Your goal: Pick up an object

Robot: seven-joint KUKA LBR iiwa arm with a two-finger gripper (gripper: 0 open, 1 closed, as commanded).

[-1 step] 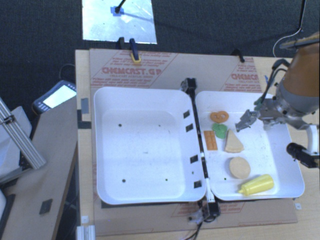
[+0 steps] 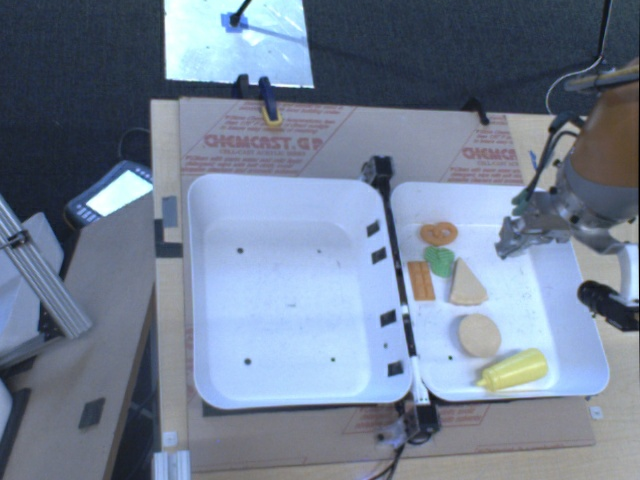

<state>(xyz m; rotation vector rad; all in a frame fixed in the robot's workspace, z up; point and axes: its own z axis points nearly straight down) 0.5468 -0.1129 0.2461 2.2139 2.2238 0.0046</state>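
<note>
The tool [image 2: 512, 236] hangs over the right bin [image 2: 590, 358], its grip state impossible to tell. "CHEMCAST" is printed on the board [image 2: 330, 133]. The bin holds a pretzel [image 2: 438, 233], cheese wedge [image 2: 466, 284] and yellow bottle [image 2: 514, 369].

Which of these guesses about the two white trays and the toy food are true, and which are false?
1. All the toy food lies in the right bin. True.
2. The gripper holds the yellow bottle. False: the bottle lies at the bin's front, apart from the gripper.
3. The pretzel lies farther back than the round cookie. True.
4. The green piece sits in the left bin. False: it lies in the right bin, beside the cheese wedge.
</note>
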